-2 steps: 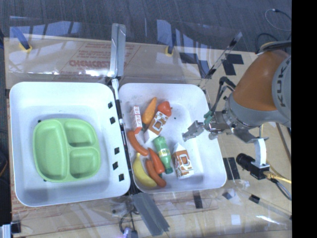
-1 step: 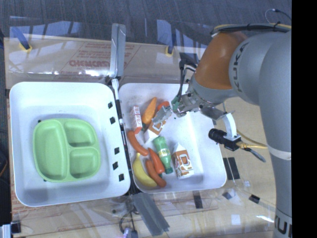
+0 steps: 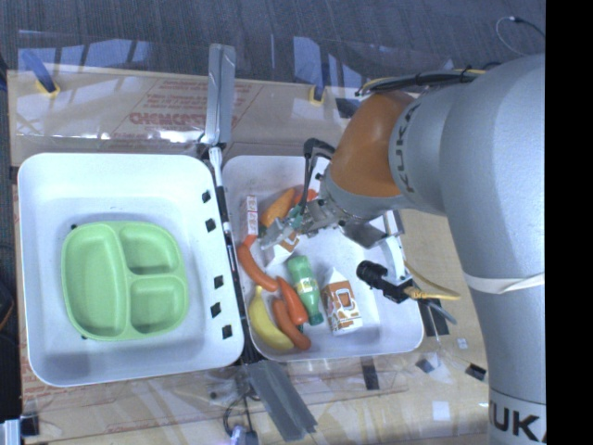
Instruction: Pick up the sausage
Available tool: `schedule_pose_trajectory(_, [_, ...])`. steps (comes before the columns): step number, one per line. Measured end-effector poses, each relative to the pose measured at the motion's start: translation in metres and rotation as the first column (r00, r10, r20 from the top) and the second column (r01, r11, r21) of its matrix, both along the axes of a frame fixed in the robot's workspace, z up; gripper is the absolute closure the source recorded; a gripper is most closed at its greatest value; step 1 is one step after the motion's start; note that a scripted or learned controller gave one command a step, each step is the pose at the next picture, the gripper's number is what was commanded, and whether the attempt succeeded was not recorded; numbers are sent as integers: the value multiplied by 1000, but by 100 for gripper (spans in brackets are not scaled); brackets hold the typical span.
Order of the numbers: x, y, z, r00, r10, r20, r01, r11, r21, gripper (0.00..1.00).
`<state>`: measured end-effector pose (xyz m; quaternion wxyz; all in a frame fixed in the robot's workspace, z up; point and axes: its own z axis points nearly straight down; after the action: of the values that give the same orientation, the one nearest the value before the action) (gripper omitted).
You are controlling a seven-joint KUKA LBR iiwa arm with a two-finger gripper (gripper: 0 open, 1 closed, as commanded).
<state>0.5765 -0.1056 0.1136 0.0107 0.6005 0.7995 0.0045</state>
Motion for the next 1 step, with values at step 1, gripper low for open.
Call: schedule_pose_trajectory(1, [39,4,-6,968,251,2,-251,968,-9,0])
